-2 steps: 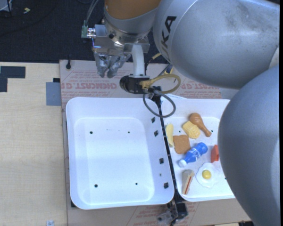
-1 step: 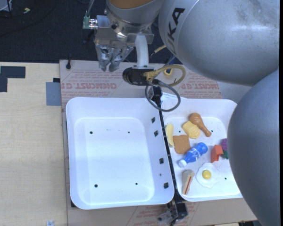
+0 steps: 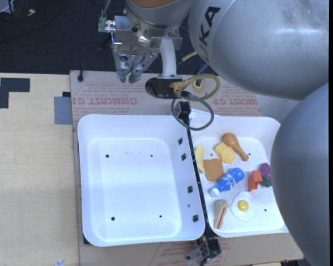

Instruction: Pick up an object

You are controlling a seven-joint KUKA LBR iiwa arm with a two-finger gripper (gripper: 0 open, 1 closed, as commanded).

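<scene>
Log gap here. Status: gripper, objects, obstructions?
Gripper above the left bin's far rim, nothing between its fingers. Toys, including bottle and egg, in right bin. No obstruction seen.

arm (image 3: 255,32): "KA" | board (image 3: 127,100): upside-down red lettering, unreadable

Premises: a robotics laboratory or test cell. Evidence: a large grey industrial arm (image 3: 266,32) occupies the upper right of the frame, branded lettering on its casing. Two white bins (image 3: 89,148) sit on a printed board (image 3: 111,100) at centre, over a light wooden bench (image 3: 28,176). Loose cables (image 3: 197,101) at upper centre. Plastic toy food (image 3: 233,170) at lower right serves as test pieces. Dark floor (image 3: 44,37) along the top.
</scene>
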